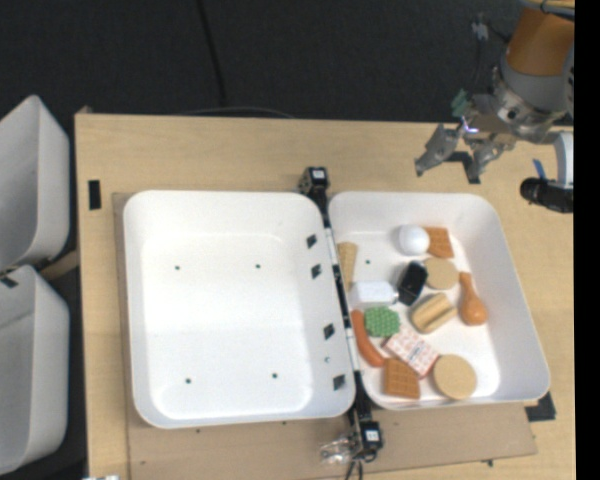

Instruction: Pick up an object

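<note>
Crowding right bin (515,268): small mixed toy foods (420,308)

From my seat I can read no text at all. The white bins (220,208) carry no lettering or numbers that I can make out, and the tabletop (100,298) bears none either. The red-and-white patterned packet (411,350) in the right-hand bin may be printed, but it is too small and blurred for me to read.
</note>
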Robot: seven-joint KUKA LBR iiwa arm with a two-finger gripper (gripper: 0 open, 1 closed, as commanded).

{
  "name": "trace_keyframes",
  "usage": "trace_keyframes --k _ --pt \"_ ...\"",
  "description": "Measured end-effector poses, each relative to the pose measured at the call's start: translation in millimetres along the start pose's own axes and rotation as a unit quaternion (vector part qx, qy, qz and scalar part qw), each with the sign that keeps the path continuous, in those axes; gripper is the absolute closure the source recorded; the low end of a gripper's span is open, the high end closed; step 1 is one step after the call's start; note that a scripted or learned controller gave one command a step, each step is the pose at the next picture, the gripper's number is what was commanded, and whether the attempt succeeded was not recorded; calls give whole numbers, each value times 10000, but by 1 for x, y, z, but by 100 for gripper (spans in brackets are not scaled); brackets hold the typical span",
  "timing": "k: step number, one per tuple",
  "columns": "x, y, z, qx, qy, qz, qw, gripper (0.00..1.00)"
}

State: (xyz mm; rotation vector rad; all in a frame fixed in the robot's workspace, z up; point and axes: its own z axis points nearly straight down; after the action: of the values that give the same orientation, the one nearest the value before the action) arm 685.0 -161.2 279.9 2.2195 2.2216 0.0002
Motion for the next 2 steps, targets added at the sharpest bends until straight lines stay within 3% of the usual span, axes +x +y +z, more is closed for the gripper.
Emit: trace_keyframes --k 1,2 --pt "-1 1 -11 -9 -7 -13 10000 100" --pt "7 1 -46 22 -7 10 10000 100"
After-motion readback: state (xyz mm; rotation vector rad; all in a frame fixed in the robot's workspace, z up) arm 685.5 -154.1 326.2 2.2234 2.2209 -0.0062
